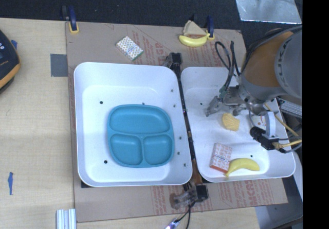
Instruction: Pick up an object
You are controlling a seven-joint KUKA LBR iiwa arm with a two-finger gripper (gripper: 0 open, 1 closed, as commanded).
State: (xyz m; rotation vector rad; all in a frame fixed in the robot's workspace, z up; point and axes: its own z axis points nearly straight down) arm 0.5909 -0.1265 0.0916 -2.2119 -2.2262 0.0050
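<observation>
Over the right-hand bin (pixel 205 169) the grey arm (pixel 272 68) hangs with its gripper (pixel 222 104) spread apart, just beside a small yellow block (pixel 231 122); to grab it cleanly, I'd say, centre the fingers astride it before closing

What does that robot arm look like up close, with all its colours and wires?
The arm is bulky and rounded, grey with a broad orange band above the wrist. Black cables loop beside it. Its gripper is small, of grey metal.
</observation>
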